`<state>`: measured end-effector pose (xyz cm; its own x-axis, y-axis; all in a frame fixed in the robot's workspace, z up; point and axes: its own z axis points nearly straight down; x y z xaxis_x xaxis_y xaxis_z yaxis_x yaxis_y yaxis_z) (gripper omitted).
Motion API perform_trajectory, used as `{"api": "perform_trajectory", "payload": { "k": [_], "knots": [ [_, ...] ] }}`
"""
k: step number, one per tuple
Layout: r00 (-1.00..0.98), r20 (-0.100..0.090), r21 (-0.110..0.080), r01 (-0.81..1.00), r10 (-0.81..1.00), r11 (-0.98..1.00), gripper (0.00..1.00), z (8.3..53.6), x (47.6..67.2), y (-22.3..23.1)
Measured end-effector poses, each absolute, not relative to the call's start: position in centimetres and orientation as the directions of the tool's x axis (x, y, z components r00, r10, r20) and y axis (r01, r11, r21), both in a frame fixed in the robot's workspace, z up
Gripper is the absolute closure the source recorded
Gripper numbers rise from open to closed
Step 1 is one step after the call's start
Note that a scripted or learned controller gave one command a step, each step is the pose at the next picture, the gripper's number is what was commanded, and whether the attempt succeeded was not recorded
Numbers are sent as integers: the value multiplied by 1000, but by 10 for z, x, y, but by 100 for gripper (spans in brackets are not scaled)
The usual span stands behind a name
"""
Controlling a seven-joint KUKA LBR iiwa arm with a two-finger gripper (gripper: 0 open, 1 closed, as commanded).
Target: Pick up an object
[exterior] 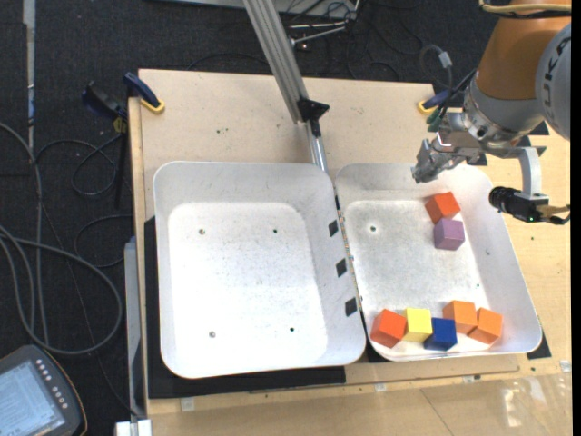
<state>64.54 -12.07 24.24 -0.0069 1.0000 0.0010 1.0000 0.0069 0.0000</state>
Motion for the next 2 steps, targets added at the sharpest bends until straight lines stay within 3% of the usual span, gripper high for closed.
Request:
{"api": "perform_trajectory", "payload": {
  "k": [2],
  "knots": [
    [-9, 2, 3, 1000, 1000, 9, 100, 255, 655, -10]
  ]
}}
